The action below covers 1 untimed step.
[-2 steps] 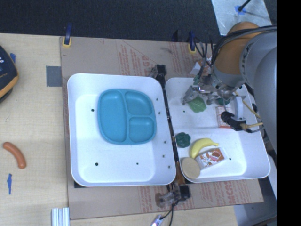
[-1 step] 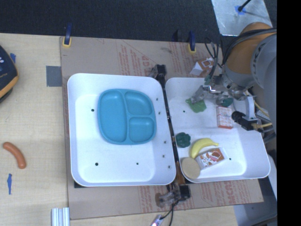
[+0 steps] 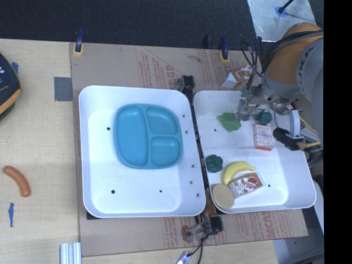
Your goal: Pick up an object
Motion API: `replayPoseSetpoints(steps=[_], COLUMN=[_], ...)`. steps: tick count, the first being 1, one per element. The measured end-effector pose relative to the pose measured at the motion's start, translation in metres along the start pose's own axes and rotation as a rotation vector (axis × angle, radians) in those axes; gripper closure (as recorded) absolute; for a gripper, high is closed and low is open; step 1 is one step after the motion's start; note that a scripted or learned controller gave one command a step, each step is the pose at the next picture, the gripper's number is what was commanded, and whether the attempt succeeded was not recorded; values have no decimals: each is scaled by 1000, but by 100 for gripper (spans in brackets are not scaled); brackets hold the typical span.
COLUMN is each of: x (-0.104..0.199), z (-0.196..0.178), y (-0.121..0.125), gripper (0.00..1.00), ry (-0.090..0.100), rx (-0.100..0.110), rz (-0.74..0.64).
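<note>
Pincer (image 3: 248, 110) tips blurred beside green leaf (image 3: 229, 121)

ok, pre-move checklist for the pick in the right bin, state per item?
1. Gripper over the right bin, at its far end: ok.
2. Candidate below it: green leafy piece sits just beside the tip, apart from the small carton: ok.
3. Jaws open or shut: cannot tell, blurred and dark.
4. Anything held already: cannot tell; nothing visible between the jaws.
5. Clutter at near end: banana, flat carton and round tan piece are touching, so a pick there is harder: not ok.
6. Left bin holds the blue divided plate, away from the arm: ok.
</note>
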State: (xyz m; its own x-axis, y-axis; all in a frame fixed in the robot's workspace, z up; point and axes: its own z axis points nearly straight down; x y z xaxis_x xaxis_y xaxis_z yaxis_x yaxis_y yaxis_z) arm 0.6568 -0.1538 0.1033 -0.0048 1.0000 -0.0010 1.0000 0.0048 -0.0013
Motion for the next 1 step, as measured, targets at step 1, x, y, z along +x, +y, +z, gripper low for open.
replayPoseSetpoints(steps=[1], x=[0], z=[0], y=[0], gripper=[0], ry=[0], rx=[0], rz=[0])
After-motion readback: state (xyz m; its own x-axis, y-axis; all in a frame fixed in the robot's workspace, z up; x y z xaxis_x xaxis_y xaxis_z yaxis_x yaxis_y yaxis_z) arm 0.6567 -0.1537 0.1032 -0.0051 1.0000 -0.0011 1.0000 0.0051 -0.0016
